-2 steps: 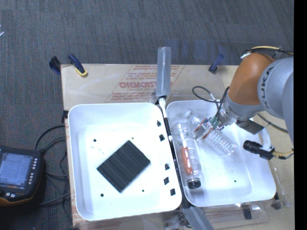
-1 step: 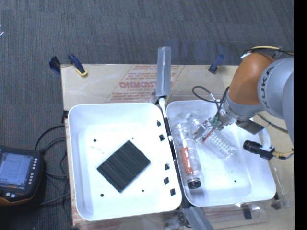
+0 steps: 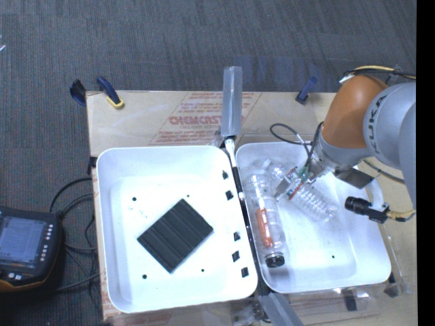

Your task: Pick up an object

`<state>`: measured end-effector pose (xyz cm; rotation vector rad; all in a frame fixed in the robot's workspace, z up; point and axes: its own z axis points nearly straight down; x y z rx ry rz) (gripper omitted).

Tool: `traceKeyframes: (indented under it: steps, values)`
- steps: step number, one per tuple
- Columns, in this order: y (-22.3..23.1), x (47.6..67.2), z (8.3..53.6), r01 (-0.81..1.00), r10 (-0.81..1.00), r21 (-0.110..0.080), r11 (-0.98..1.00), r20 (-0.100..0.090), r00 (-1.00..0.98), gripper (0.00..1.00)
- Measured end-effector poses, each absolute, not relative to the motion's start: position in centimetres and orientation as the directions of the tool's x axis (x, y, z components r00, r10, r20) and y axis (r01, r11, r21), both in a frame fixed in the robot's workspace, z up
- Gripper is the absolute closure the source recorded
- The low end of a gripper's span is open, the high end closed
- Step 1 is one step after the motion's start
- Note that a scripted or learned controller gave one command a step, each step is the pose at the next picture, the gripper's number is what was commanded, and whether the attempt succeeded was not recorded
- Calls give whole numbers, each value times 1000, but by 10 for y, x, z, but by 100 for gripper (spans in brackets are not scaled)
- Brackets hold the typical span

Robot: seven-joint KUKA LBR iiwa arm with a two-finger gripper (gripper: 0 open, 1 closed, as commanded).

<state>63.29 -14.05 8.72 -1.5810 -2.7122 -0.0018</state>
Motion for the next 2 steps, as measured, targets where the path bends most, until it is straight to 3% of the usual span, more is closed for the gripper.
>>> traceKeyframes:
  steps: [1, 2]
  values:
    - [-140, 634, 96, 871, 871, 1, 492, 4, -492, 100]
    - [-73, 645, 186, 880, 880, 0, 474, 1, -474, 100]
